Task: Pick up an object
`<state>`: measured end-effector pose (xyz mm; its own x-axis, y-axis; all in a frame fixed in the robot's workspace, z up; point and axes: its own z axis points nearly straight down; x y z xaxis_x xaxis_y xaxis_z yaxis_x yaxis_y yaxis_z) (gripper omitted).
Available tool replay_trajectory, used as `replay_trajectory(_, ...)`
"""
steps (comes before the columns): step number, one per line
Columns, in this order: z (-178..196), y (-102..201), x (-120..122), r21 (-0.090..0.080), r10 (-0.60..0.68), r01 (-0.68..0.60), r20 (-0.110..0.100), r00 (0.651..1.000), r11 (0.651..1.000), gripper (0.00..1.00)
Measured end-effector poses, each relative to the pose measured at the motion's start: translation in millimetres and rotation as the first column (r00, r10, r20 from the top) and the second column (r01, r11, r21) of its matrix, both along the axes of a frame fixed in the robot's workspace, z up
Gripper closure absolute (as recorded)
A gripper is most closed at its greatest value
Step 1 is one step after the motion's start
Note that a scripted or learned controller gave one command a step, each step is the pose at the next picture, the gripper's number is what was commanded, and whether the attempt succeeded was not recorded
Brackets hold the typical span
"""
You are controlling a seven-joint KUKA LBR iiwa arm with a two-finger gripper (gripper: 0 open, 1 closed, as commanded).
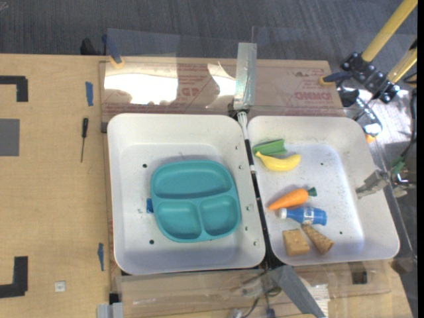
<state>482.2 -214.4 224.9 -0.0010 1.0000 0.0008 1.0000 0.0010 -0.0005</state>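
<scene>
The tan bench (46, 197) bears two shallow white bins, touching side by side. The right bin (351, 237) has the gripper (379, 181) at its outer rim; the left bin (126, 177) lies on its far side from the gripper. Farthest from the gripper, a thin black tool (83, 138) and black tape corners (16, 88) lie on the board.

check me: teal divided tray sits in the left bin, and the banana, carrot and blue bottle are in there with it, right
Not quite. The camera view shows the teal divided tray in the left bin, but the banana, carrot and blue bottle lie in the right bin.
</scene>
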Motion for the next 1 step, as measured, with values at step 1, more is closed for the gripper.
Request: replay_trajectory(1, -97.5, 61.6, -4.3, 0.004, 0.121, -0.121, -0.007, 0.993, 0.993, 0.0)
